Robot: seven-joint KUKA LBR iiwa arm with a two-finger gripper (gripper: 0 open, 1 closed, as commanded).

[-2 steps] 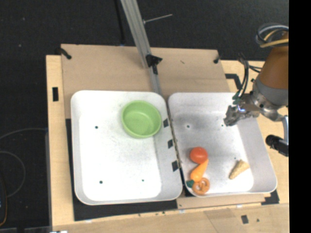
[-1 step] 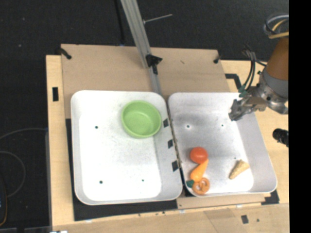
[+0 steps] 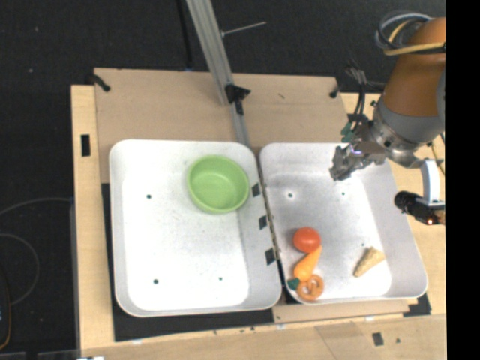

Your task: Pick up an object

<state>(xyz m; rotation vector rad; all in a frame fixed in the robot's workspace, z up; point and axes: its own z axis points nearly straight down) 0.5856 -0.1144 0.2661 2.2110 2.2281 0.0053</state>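
My gripper (image 3: 343, 167) hangs over the upper right part of the right bin (image 3: 330, 201), well above the objects. A red tomato (image 3: 306, 238) lies near the bin's lower left. Just below it sits an orange-yellow carrot-like piece (image 3: 307, 263), and an orange ring-shaped piece (image 3: 312, 286) rests at the front rim. A tan wedge (image 3: 368, 261) lies at the lower right. In the left bin (image 3: 150, 261) a green bowl (image 3: 218, 184) stands upright near the top.
A grey metal post (image 3: 214, 47) slants up from between the bins at the back. Black clips (image 3: 266, 220) line the seam where the bins meet. The bench's tan board (image 3: 285, 107) runs behind both bins.
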